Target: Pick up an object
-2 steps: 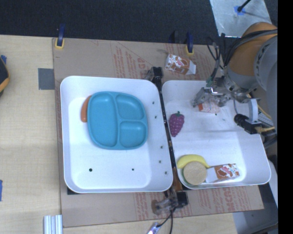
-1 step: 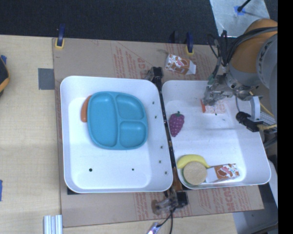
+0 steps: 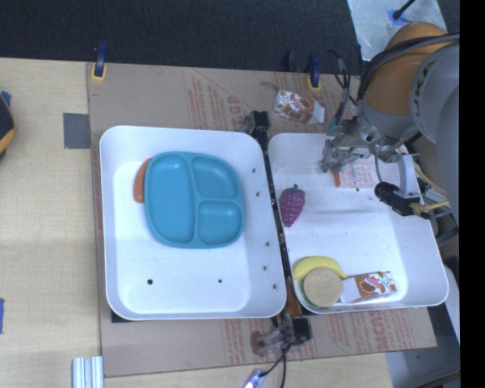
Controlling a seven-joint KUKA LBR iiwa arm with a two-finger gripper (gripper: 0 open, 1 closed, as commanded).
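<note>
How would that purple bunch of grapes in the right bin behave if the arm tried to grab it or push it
The purple grape bunch looks like a small moulded toy, so probably light and fairly stiff. Its bumpy, rounded surface may let it slip or twist out of a pinch. It lies alone on the smooth floor of the right bin, so a push would likely slide it rather than roll it far.

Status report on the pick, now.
Hand low over right bin's far end, above a red-and-white packet. Nothing seen held. Purple grapes nearby, untouched.
</note>
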